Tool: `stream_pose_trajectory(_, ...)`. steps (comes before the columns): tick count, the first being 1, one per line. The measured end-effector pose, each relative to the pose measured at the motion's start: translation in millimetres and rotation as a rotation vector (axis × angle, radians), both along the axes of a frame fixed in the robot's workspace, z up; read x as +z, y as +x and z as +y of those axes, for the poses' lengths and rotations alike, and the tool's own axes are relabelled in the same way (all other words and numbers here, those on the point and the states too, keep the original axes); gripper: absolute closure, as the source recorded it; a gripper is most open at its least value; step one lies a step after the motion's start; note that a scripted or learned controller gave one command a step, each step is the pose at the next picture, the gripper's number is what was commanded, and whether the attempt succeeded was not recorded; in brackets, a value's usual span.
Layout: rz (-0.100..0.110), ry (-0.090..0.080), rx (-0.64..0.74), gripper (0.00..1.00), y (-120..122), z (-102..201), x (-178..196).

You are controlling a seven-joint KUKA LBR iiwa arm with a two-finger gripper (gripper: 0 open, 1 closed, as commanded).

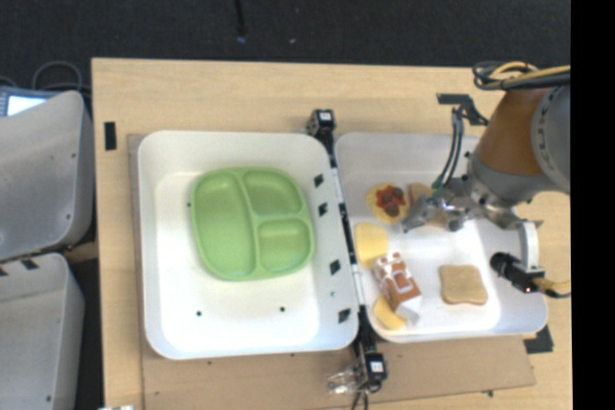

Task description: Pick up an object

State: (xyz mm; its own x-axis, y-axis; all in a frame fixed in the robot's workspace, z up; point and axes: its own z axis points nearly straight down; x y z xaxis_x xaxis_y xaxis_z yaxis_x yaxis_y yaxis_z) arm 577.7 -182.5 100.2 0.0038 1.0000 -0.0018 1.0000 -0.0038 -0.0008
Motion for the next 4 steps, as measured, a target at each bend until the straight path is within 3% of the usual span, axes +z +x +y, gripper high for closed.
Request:
stream_pose_trajectory(1,-0.005,-0.001,-0.004,1.00,1.0,-1.1,12.0)
stream_pose_trajectory(3,-0.008,-0.001,0.007,1.00,6.8,0.3,136.5)
stream_pose_trajectory(4,-0.004,0.000,0.009,1.00,7.5,-1.0,151.2)
